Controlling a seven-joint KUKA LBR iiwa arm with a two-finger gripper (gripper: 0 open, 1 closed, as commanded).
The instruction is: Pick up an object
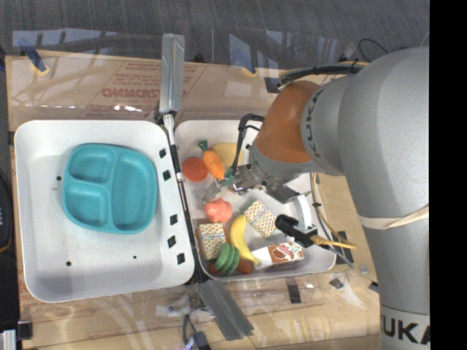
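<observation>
So in your shot the big grey arm with the orange band (288, 126) was reaching in from the right over the right-hand shallow white bin (191, 131), and the two-finger gripper (235, 179) sat low in the upper middle of that bin, right among the toy food. You couldn't tell from this angle if it was parted or closed, the wrist hid too much, and nothing was visibly between them. Closest to it was the small orange plastic carrot (213, 164) with a green top: its long axis ran diagonally, green end pointing up-left toward the bin's far corner, tip pointing down-right at the gripper. Just left of it, touching or nearly so, was the round red tomato (194, 169). A pale yellow rounded piece (225, 152) sat just behind the carrot. Lower down you had a pink lumpy piece (218, 211), a yellow banana (241, 239) lying roughly near-to-far with its curve bulging left, two checkered cracker-like squares (211, 239), and a green piece (227, 259) at the front edge. The left white bin (36, 217) held a teal divided plastic plate (109, 188), well apart from all that.
</observation>
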